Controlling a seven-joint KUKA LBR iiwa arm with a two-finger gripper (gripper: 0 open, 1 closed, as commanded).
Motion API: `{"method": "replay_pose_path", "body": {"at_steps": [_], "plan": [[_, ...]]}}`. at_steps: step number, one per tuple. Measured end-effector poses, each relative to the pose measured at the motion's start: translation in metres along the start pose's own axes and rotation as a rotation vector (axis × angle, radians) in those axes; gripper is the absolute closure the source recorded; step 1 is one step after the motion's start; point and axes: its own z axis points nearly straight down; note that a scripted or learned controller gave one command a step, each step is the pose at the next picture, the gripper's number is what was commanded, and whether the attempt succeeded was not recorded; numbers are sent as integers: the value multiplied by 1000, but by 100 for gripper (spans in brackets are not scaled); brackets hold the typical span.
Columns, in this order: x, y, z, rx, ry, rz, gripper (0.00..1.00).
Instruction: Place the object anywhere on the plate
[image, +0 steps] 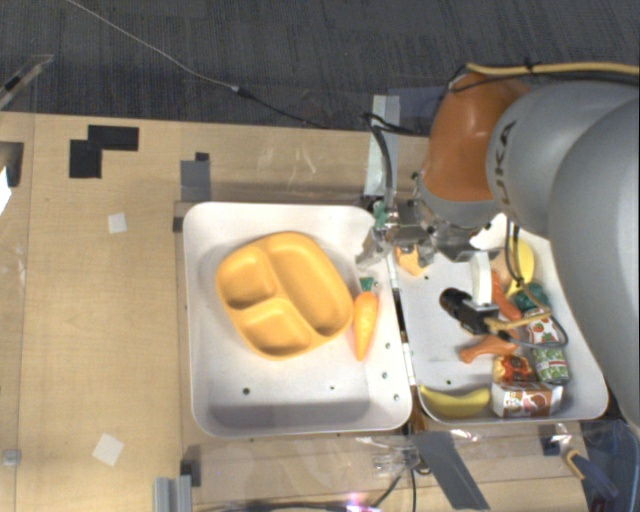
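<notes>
A yellow divided plate (277, 293) sits in the left white bin (290, 410). A toy carrot (364, 322) lies on the bin floor, touching the plate's right edge. The claw (385, 240) hovers just above the carrot.

Even, bright light from overhead. The left bin (290, 410) shows a soft grey shadow near its front wall. The picture is slightly soft, perhaps blurred around the arm (560, 150).
</notes>
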Motion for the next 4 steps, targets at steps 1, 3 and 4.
{"method": "replay_pose_path", "body": {"at_steps": [1,3,4], "plan": [[1,2,-12,-6,0,-5,100],[40,50,-75,10,-2,25,100],[45,68,-59,0,-1,-102,100]]}}
